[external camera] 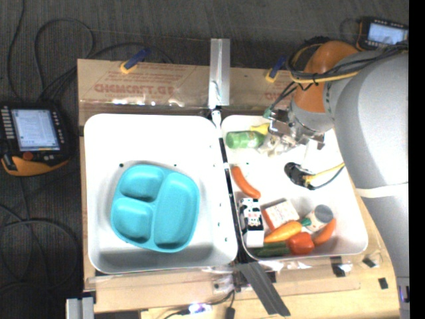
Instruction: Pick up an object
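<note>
Camera view puts our gripper (282, 135), its clench impossible to judge, beside the green bottle (243, 139), so we descend squarely.

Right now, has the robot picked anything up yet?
Not yet, as far as I can see. The gripper is down at the far end of the right bin, beside a green bottle. The bottle lies in the bin, so grasping and lifting remain.
</note>
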`<state>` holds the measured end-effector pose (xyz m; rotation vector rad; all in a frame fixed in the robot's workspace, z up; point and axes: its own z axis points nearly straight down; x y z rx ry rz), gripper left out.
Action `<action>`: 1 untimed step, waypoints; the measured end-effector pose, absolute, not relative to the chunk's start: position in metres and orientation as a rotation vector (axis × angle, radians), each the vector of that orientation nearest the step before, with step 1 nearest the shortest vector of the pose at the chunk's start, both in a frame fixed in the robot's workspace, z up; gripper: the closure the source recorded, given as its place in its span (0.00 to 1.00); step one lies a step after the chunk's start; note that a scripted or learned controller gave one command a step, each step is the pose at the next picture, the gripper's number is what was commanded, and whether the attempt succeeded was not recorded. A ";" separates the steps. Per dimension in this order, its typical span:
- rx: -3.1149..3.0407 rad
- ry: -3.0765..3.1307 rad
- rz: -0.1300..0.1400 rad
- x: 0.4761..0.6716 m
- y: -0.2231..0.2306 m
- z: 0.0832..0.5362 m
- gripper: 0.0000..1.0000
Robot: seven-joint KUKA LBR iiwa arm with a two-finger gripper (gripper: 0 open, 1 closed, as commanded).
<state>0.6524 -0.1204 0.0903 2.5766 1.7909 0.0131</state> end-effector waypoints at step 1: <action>2.334 2.103 -0.004 0.618 -0.047 0.183 1.00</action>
